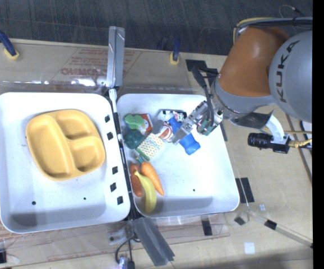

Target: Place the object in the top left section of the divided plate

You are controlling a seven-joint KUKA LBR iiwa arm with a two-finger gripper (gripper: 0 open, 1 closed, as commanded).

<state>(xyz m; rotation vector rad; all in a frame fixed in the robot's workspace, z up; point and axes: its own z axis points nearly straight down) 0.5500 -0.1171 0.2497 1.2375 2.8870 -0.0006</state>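
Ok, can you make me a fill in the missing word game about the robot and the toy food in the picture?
1. The yellow divided plate sits in the ____ bin.
2. The carrot lies right beside a yellow ____.
3. The gripper hangs over the ____ bin.
4. The toy under the gripper's tip is colored ____.

Missing words: left; banana; right; blue
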